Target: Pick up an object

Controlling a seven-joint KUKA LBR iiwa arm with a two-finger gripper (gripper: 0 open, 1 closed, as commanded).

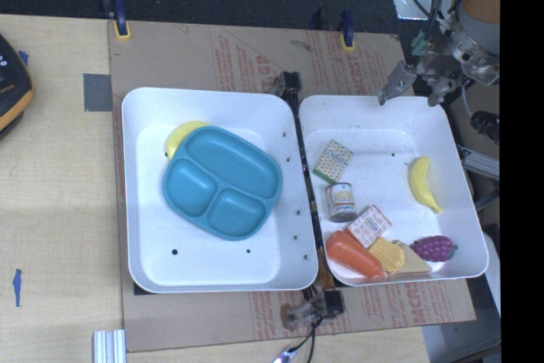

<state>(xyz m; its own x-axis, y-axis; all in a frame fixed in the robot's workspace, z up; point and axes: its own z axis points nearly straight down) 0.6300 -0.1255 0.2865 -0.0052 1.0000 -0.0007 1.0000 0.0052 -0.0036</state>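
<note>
At the far left edge of the wooden table (51,208) sits part of a black and orange device (12,89). The left bin (144,263) holds a blue divided plate (223,182), lying flat and covering most of a yellow object (180,136) that peeks out at its upper left. Just beside it, the right bin (442,127) holds a small patterned packet (333,159), with a small can (342,201) below it. Toward the near edge lie a carrot (353,255), a red and white packet (370,225) touching it, a yellow cheese-like wedge (389,255) and a bunch of purple grapes (434,248). A banana (422,183) lies apart near the right wall. The end effector (418,87) hangs over the far rim of the right bin, its fingers spread apart and gripping nothing, well clear of every item below.
</note>
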